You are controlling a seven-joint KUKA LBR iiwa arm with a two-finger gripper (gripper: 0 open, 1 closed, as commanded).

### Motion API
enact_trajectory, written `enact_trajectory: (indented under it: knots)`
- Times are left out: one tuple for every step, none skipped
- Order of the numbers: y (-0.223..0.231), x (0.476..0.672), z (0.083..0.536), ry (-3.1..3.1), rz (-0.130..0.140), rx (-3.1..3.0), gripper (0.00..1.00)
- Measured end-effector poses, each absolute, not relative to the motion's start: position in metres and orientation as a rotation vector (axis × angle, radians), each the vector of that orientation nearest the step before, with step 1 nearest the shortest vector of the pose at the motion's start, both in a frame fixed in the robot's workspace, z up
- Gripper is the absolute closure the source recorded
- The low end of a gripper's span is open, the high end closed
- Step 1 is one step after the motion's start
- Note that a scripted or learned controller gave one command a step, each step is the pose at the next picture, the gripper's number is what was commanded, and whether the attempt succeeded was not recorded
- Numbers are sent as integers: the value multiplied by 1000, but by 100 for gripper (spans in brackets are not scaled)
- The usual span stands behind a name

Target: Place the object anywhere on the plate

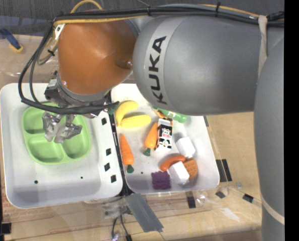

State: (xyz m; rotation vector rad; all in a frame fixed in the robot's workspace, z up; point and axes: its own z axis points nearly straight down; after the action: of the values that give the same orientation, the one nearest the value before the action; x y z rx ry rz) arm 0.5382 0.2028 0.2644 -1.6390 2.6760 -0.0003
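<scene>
Grey arm (204, 59) bends left, hand (61, 127) over plate (38, 152).

A bulky grey arm (209, 59) is showing black "KUKA" lettering (158, 69) on its rounded casing. At nine o'clock from it a glossy orange band (91, 54) is tapering toward the metallic pincer (60, 128). Black and yellow cables (139, 11) are running along the top.

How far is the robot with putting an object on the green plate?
Done: nothing lies on the green plate yet. In hand: the hand hangs over the plate in the left bin, with no toy between its fingers. Left: the carrots, the banana and other toys lie in the right bin.
</scene>
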Motion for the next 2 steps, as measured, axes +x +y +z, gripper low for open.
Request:
enact_trajectory:
  knots:
    - [206,543,236,2259,3,-2183,100]
    - [207,517,184,1819,5,-2564,100]
